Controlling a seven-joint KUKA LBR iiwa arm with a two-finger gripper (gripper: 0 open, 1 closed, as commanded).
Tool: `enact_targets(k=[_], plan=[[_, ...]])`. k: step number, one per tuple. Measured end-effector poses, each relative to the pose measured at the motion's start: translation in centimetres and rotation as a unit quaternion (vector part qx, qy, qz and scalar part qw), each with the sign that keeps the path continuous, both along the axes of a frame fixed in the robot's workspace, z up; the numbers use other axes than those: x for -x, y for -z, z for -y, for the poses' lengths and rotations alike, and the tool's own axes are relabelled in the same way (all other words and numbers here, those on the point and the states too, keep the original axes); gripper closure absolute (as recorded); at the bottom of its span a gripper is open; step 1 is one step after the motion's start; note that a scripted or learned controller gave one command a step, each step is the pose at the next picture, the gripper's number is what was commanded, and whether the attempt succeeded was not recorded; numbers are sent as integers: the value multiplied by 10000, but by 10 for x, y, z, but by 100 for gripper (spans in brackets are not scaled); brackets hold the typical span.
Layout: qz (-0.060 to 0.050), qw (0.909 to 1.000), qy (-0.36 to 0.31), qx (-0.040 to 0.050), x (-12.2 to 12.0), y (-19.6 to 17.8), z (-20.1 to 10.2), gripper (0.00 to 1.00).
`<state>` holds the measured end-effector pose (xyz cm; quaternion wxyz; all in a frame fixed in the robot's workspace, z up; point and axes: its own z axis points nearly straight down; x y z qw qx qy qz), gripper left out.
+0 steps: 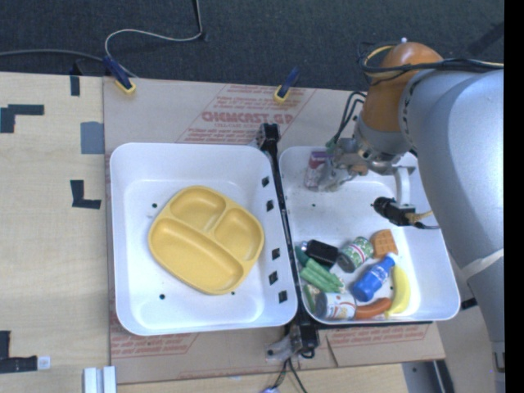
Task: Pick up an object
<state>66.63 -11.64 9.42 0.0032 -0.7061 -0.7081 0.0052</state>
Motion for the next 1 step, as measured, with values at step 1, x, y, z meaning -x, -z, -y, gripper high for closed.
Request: enact_targets(k=[1], plan=[[0, 10000, -1, 1, 0, 0, 0, 0]])
